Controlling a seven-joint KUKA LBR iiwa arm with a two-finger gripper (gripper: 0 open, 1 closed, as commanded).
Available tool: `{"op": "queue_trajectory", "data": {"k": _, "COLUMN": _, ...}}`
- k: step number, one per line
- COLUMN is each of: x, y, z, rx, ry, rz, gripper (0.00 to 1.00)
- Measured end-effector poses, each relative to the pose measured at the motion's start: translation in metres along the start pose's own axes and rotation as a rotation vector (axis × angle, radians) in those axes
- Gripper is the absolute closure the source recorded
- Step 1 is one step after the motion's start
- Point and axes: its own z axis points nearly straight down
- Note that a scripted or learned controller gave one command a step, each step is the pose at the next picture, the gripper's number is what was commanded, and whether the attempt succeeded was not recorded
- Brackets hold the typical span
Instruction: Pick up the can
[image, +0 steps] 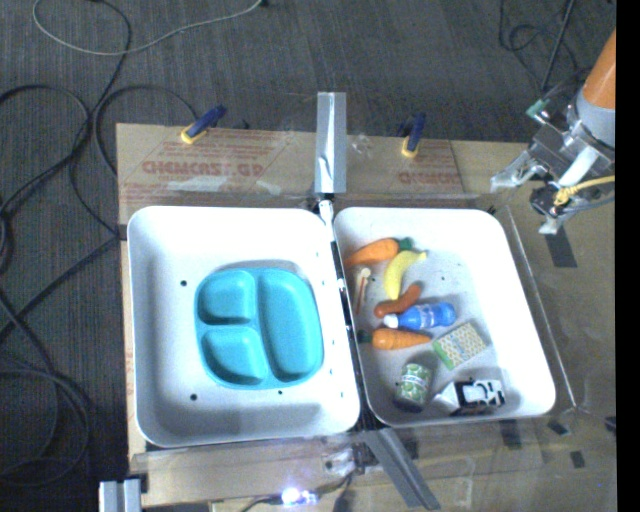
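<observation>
The gripper (520, 178) hangs outside the right bin (520, 300), beyond its far corner; I cannot tell how its jaws stand. The can (413, 384) lies near the bin's front wall (crowded), between a patterned packet (460, 345) and a black-and-white box (480, 394), so a descent could nudge neighbours or grab the wrong thing.

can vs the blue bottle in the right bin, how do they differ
The can is green and squat, near the right bin's front edge; the blue bottle is slimmer and longer, with a white cap, nearer the bin's middle. The bottle lies flat, cap pointing left, between two toy carrots; the can lies beside a black and white item. Both rest in the same bin, far from the claw.
</observation>
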Motion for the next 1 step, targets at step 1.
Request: {"op": "queue_trajectory", "data": {"k": 1, "x": -0.0581, "y": -0.0754, "z": 0.1454, "rx": 0.006, "ry": 0.002, "rz": -0.080, "gripper": 0.00}}
